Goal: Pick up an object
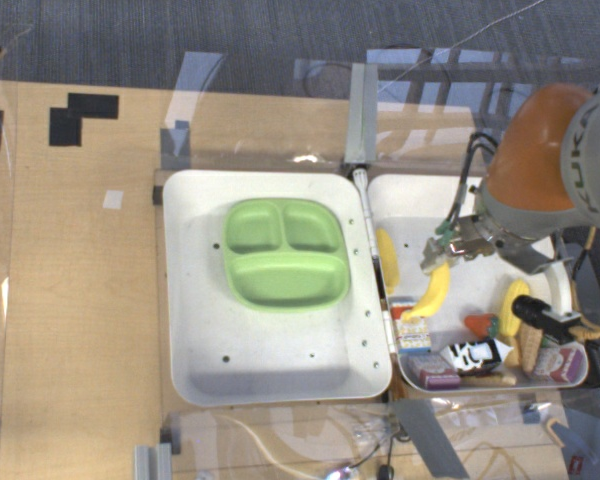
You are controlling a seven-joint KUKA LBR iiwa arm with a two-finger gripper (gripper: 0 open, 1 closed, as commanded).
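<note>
Arm reaches in from the right over the right bin. Gripper sits low over that bin, just above the upper end of a banana; contact unclear. Can't tell whether the gripper is open, closed or gripping: the wrist and orange band hide most of it.

Right bin clutter, partly cut off by the arm and cables: yellow item along the left wall, small boxes near the front, black-and-white object, orange piece, second yellow piece, cone-shaped thing. Most are too small to identify.

Left bin holds a green divided plate, fully visible, upright, on the counter.
</note>
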